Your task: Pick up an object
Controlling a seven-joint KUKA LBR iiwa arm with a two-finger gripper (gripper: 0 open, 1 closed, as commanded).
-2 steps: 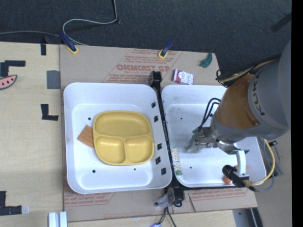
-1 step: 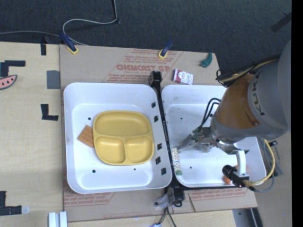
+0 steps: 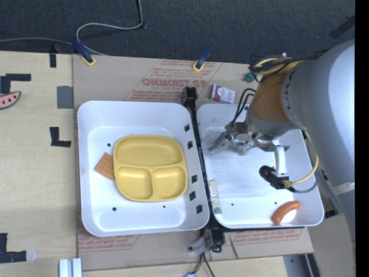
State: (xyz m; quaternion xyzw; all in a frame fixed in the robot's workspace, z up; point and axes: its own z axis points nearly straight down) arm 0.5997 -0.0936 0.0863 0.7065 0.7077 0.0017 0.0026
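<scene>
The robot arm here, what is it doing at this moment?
The arm reaches from the right into the right bin, with its gripper low over the bin's upper left part. Nothing shows between its fingers. An orange object lies in that bin's lower right corner, apart from the gripper. The left bin holds a yellow tray over a brown piece.

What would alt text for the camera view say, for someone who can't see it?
A grey robot arm reaches from the right, its end effector low over the right bin, which holds an orange object near its front corner. The left bin holds a yellow divided plate and a tan cracker-like piece.
</scene>
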